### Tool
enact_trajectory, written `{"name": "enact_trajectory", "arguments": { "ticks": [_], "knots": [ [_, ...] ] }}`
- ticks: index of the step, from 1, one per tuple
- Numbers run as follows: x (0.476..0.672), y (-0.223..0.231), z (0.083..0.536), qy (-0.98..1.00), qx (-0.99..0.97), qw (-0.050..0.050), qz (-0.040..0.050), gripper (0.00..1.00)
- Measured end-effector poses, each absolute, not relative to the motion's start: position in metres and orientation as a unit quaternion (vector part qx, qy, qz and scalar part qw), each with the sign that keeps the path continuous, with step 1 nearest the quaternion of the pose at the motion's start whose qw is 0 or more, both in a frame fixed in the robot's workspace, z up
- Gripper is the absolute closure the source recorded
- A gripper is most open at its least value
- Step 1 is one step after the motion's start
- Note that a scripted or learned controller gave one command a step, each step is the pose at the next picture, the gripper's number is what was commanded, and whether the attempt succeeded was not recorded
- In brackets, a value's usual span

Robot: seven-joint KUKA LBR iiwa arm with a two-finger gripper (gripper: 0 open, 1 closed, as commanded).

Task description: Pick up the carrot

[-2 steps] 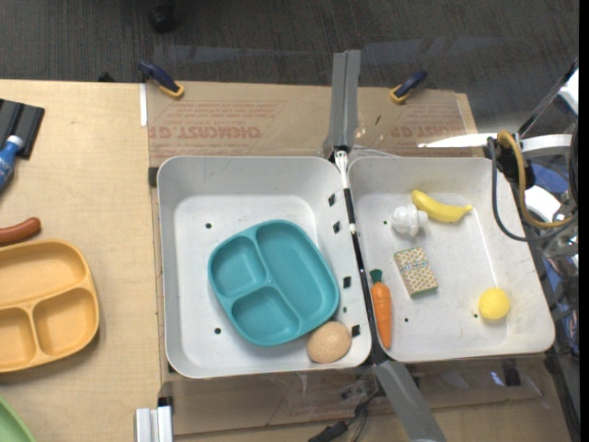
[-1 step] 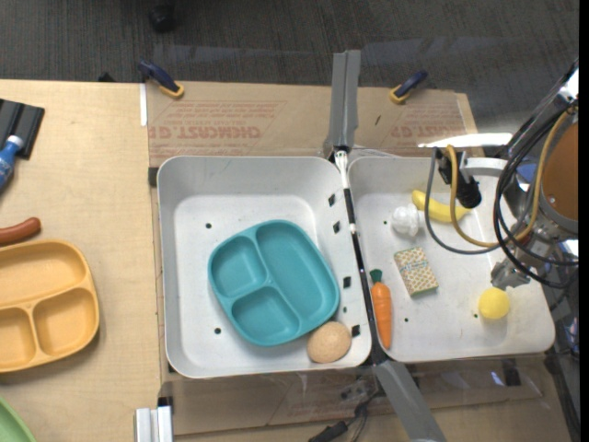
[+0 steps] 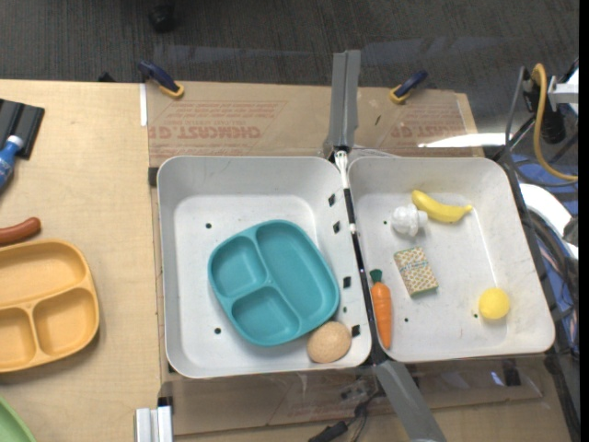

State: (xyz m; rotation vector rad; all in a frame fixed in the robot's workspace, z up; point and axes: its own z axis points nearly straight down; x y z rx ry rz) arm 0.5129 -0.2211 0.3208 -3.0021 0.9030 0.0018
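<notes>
Two shallow white bins are set side by side on the bench. In the left bin (image 3: 179,274) a teal plate (image 3: 272,282) with three compartments is laid flat at a slight angle, and a tan, egg-shaped item (image 3: 329,343) is seen touching the plate's near right edge, close to the bin's near right corner.

In the right bin (image 3: 525,247) the carrot (image 3: 381,311) is found along the left wall, toward the near left corner, with its green top pointed to the far side and its orange, tapered body lying lengthwise. Just beside it, toward the bin's middle, a small speckled rectangular block (image 3: 416,272) is laid flat. A curved yellow banana (image 3: 442,208) is placed near the far edge, and a small white lumpy item (image 3: 407,220) is seen touching its left end. A round yellow item, like a lemon (image 3: 494,304), rests near the right wall, well apart from the carrot.

On the bench's left edge an orange-yellow divided tray (image 3: 41,307) is partly seen, with a reddish-brown sausage-shaped item (image 3: 18,231) just beyond it.

The tool's state cannot be told.
</notes>
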Motion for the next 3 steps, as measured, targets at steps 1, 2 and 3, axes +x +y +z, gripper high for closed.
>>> {"name": "enact_trajectory", "arguments": {
  "ticks": [1, 2, 3],
  "knots": [
    [0.517, -0.219, 0.178, 0.099, -0.995, 0.003, 0.0007, 1.0],
    [0.502, -0.143, 0.091, 0.101, -0.995, 0.003, 0.0034, 1.0],
    [0.514, -0.221, 0.216, 0.163, -0.987, 0.003, -0.0004, 1.0]
  ]
}}
